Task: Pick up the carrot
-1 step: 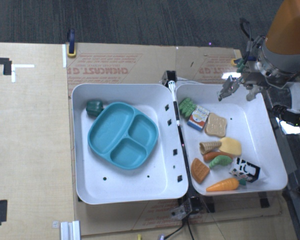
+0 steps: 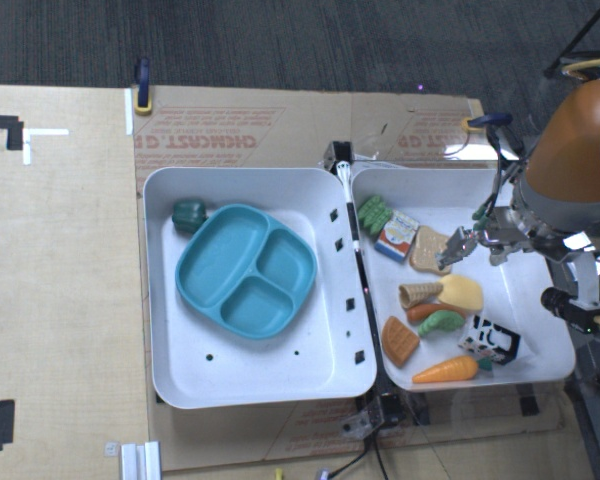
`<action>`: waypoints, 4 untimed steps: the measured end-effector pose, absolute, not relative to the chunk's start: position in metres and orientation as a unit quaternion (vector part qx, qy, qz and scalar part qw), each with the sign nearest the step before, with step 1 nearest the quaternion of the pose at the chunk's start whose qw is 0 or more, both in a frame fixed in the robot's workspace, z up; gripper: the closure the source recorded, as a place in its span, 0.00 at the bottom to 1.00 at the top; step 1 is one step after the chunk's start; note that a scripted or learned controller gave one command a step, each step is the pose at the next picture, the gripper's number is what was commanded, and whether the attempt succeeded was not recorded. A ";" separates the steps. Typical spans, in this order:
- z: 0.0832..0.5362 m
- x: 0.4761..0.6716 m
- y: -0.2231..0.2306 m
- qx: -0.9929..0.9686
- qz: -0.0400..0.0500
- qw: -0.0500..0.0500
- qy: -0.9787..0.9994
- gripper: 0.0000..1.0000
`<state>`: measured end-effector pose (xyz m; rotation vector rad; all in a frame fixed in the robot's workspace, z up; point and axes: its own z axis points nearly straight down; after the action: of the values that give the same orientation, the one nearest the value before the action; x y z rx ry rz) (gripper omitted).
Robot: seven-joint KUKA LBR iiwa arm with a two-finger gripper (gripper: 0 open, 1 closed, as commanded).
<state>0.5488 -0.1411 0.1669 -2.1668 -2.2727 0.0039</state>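
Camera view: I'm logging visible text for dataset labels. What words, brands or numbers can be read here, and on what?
"CHEMCAST GP", red, upside down: printed on the brown cardboard sheet behind the left bin.
The same red print repeats on the cardboard behind the right bin, partly lost to glare, too blurred to read.
Small carton in the right bin: printing too small to read.

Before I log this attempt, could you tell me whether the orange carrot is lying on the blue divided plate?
No, the orange carrot lies at the near edge of the right white bin, while the blue divided plate sits in the left bin.

Fixed overhead camera, slanted down on bins (image 2: 160,298)
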 end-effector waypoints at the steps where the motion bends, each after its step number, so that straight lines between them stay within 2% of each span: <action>1: 0.091 0.520 -0.160 -0.732 0.000 0.001 -0.681 0.00; 2: 0.091 0.499 -0.123 -0.747 0.001 0.002 -0.665 0.00; 3: 0.092 0.529 -0.165 -0.711 0.000 0.000 -0.704 0.00; 4: 0.091 0.504 -0.161 -0.734 0.000 0.001 -0.679 0.00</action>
<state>0.5039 -0.1609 0.0915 -2.3043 -2.1319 0.0012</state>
